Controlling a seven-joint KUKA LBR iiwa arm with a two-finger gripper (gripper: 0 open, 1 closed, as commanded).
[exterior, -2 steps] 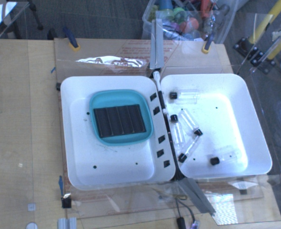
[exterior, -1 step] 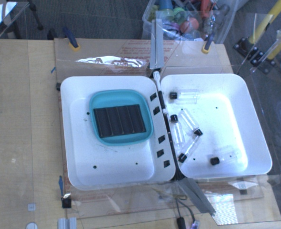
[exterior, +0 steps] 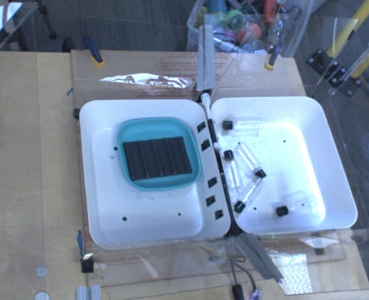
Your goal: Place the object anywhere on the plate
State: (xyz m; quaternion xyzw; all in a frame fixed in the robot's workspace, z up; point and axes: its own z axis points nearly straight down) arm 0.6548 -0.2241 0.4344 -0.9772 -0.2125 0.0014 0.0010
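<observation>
We see two white bins side by side on a pale wooden bench [exterior: 22,167]. The left bin [exterior: 103,224] carries one teal plate [exterior: 131,133] with a dark ribbed insert, near its middle. The right bin [exterior: 322,142] holds what look like five clear vials [exterior: 249,160] with black caps, mostly toward its left edge, one near the bottom right corner. We can't tell the gripper's state.

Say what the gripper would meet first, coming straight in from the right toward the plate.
Probably the right bin at its rim, then the vials lying in it, if it travels low; its height is unclear.
</observation>
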